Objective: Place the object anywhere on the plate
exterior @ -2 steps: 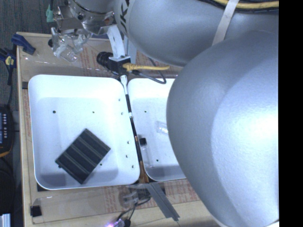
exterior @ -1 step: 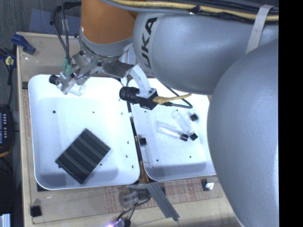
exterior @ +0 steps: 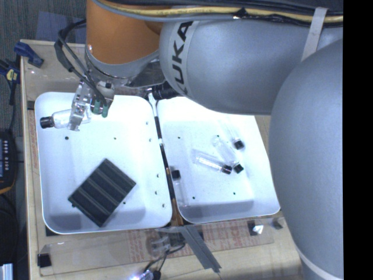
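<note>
Up at ten o'clock in the left bin [exterior: 58, 214], my gripper [exterior: 81, 111] looks pinched on a small clear vial [exterior: 57, 120], so I'm mid-carry, and next I need to swing toward five o'clock onto the dark ribbed plate [exterior: 102, 191].

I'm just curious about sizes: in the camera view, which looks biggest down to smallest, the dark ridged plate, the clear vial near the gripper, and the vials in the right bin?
1. Dark ridged plate.
2. Clear vial near the gripper and the two right-bin vials: alike, unranked.
</note>
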You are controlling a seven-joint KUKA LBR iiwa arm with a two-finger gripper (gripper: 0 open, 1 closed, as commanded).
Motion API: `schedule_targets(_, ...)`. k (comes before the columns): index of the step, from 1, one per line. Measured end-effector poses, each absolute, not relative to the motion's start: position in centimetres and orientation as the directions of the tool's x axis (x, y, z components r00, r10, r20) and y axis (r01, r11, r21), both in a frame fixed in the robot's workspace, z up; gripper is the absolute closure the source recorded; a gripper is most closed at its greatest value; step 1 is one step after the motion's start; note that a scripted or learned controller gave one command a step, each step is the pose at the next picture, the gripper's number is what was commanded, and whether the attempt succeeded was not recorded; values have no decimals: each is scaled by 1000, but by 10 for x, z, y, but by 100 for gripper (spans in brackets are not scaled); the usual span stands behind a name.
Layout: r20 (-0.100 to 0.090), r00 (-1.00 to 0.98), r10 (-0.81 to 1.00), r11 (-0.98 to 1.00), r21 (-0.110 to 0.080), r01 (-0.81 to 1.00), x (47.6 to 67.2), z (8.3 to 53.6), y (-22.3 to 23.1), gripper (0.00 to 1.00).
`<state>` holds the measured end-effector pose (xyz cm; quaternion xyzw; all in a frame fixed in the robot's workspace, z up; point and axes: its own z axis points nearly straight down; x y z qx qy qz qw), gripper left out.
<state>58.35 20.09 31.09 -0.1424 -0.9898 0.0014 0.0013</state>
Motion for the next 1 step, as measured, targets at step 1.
schedule_targets(1,-3,-997,77,997,0,77,604,401,219,100)
